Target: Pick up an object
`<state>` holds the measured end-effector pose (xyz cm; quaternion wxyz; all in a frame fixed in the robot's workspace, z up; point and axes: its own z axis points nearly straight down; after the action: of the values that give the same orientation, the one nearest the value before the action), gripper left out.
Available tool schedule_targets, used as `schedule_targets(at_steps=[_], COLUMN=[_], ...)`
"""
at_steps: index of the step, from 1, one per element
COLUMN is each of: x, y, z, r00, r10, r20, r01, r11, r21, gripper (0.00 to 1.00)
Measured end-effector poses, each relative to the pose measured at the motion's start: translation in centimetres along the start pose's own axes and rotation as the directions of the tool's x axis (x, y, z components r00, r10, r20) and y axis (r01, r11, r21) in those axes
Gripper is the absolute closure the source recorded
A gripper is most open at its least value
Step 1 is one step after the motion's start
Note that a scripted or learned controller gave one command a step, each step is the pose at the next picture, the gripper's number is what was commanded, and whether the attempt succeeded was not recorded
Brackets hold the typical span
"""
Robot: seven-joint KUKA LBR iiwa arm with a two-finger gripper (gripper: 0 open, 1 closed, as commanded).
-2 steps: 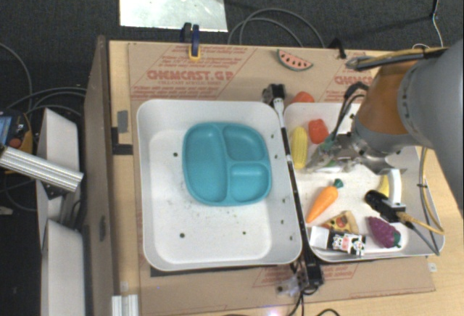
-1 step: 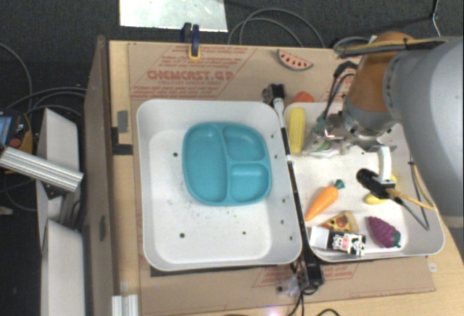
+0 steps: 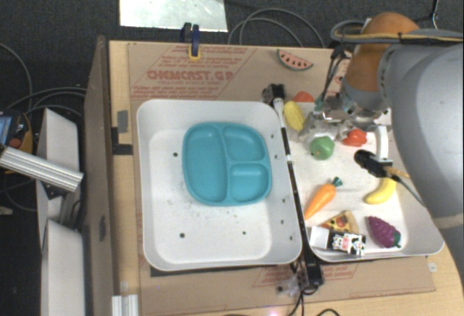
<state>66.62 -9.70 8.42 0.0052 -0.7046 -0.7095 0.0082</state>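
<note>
Hovering low in right bin (image 3: 424,238) | claw (image 3: 328,126) just above green apple (image 3: 322,147), betw. yellow corn (image 3: 293,116) & red tomato (image 3: 354,137) | fingers – can't tell if spread or pinched | step: approach, nothing lifted yet | next: you'd want it centred over apple – then close.

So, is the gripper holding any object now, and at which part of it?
It cannot be told. The gripper hangs low over the right bin, just above the green apple, but the view shows no object clearly between its fingers.
</note>
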Motion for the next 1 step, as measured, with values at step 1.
schedule_targets(at_steps=[1], x=[-1.02], y=[-3.97], z=[0.07], r00=[1.000], r10=[0.007], r20=[-0.004], r01=[-0.007], r11=[1.000], r21=[-0.017], gripper=[0.00])
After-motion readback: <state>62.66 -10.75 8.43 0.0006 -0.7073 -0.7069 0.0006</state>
